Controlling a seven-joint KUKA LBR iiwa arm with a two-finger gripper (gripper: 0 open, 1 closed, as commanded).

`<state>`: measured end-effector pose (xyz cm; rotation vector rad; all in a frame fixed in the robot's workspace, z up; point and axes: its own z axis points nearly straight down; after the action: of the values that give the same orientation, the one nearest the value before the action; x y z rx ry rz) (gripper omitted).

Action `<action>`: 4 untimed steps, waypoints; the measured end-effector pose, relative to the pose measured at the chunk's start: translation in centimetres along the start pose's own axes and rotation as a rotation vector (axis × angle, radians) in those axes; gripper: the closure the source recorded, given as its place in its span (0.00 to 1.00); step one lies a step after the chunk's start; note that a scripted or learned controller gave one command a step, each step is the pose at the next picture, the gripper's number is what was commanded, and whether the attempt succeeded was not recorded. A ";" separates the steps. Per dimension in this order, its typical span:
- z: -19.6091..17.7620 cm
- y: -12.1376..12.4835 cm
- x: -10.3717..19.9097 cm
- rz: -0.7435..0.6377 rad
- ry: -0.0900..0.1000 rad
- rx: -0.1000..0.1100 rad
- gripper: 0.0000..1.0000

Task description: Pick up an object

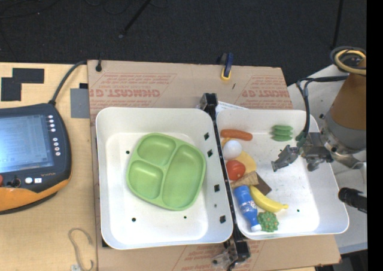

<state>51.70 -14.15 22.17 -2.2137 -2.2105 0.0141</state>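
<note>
Dark carpeted floor [197,12], black cables [140,0], wooden bench [36,228], cardboard sheet [179,87]

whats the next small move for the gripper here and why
Probably ease the gripper toward the view's left and down. It hovers over bare floor of the right bin with nothing between its fingers, while the tomato, banana and blue bottle lie clustered along that bin's left side.

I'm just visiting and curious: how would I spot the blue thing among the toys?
Look in the right-hand white bin, near its front left corner. The blue plastic bottle with a white cap lies beside a yellow toy banana, the only blue item there.
</note>
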 end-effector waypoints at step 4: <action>13.6 0.5 1.2 -0.003 -0.001 -0.009 0.00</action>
<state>52.00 -12.94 8.57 -2.2156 -2.2182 0.0050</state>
